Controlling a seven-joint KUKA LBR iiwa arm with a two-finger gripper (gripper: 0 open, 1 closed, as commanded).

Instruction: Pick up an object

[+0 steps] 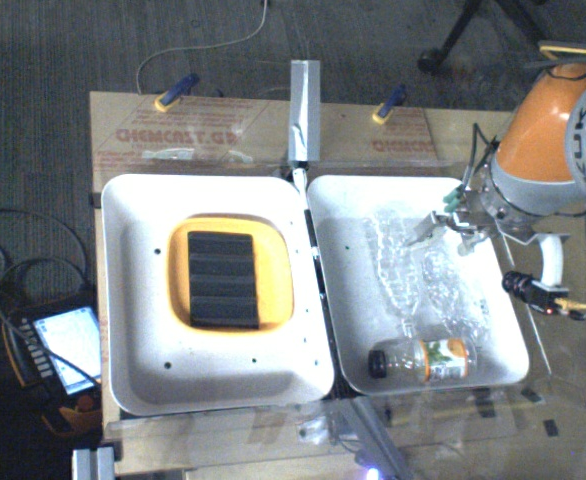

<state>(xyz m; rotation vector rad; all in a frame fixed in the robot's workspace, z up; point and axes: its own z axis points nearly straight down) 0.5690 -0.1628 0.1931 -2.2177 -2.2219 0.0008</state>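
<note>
- Hovering over the upper right part of the right bin (353, 368), the gripper (451, 220) hangs from the grey arm with its orange band; whether it is open or closed cannot be told from here.
- Crumpled clear plastic (418, 268) lies beneath and just left of the gripper, the likeliest target judged by nearness.
- A bottle (423, 360) with an orange label lies on its side along the near wall, well apart from the gripper.
- The left bin (133, 368) holds a yellow tray (231, 274) with a dark ridged insert.
- Both bins sit side by side on the desk (193, 133), probably for transfers between them.
</note>
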